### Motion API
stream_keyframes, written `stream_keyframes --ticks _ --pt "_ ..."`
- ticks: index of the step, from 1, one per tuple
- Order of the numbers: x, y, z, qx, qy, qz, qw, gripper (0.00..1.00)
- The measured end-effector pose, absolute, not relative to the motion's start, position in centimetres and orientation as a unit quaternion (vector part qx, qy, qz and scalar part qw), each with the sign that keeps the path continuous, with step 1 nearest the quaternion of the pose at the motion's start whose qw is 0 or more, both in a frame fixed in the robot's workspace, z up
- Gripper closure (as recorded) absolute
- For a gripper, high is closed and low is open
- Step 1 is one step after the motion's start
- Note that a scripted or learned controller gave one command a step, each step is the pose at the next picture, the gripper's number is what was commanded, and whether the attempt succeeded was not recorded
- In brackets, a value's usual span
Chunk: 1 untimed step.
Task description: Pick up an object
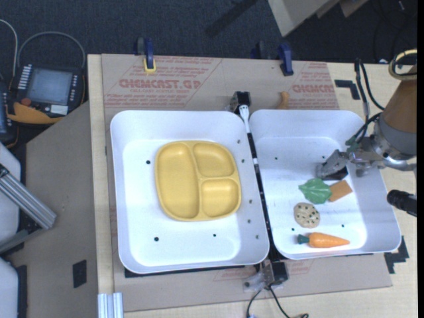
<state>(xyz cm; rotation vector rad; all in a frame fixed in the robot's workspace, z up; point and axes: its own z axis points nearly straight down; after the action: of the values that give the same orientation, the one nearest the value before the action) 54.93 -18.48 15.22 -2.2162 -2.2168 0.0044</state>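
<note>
Far to the claw's left, the left bin (132,197) holds a yellow divided plate (197,179) with three compartments. The remaining things lie in the right bin (291,138). Below the claw and a little left sits a round speckled cookie (306,213). Just below the claw lies a green leaf-shaped toy (315,190), touching an orange wedge (340,191) on its right. Farther below, near the bin's front wall, lies a toy carrot (324,240). The claw (331,166) hangs low over the right bin, just above the leaf; how wide it stands cannot be told.
</note>
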Motion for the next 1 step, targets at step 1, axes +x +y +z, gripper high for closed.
stream_keyframes --ticks 1 --pt "54.88 -18.36 10.94 -0.707 -0.707 0.0012 0.003 0.0"
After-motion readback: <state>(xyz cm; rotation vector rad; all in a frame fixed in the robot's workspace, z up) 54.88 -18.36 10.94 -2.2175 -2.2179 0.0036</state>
